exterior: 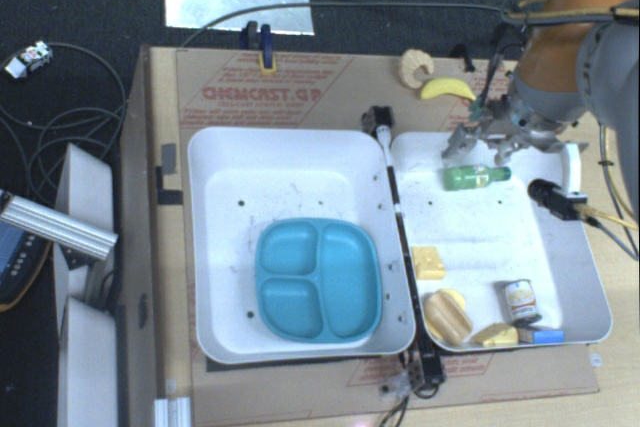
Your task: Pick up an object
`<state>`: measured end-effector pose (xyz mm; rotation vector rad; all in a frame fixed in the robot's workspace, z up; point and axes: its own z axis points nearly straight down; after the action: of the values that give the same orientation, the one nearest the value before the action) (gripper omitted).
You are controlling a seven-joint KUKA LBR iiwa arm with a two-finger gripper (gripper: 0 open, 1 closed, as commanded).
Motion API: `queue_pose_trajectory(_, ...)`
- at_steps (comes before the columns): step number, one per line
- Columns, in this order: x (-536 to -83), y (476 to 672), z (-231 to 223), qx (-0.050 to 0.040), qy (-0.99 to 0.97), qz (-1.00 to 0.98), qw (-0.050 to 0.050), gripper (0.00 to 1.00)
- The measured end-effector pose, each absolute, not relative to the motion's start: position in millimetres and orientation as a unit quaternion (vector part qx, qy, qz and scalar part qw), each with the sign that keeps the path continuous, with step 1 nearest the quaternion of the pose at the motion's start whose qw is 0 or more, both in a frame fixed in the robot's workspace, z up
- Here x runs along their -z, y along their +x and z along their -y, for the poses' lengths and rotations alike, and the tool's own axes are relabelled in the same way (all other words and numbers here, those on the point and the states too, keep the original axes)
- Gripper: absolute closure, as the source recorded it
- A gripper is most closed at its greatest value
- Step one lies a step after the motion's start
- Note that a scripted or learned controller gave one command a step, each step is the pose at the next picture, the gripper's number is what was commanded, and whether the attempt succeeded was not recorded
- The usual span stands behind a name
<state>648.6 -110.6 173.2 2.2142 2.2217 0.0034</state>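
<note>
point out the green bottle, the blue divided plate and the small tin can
green plastic bottle (474, 177), camera view, middle of its body
blue divided plastic plate (319, 277), camera view, central ridge between compartments
small metal tin can (519, 299), camera view, its labelled side

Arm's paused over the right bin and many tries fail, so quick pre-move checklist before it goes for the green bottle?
1. Target in view: green bottle lies on its side near the back of the right bin. ok.
2. Gripper lined up: it sits just above the bottle, roughly over it. ok.
3. Bottle between the fingers: not seen there, so no grasp yet. not ok.
4. Finger opening: too blurred to judge. cannot tell.
5. Space around the bottle: the cheese-like yellow block and small can lie well toward the front. ok.
6. Height above the bottle: slant view hides it. cannot tell.
</note>
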Motion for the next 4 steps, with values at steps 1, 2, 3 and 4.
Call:
queue_pose_trajectory(1,-148.4,663.4,104.6,-0.0007,0.706,-0.709,0.001,0.0)
queue_pose_trajectory(2,-108.0,662.6,128.8,-0.0046,0.706,-0.708,0.008,0.0)
queue_pose_trajectory(3,-120.5,664.4,128.9,-0.0061,0.705,-0.709,0.011,1.0)
queue_pose_trajectory(4,-120.1,664.1,128.9,-0.0058,0.705,-0.709,0.011,0.0)
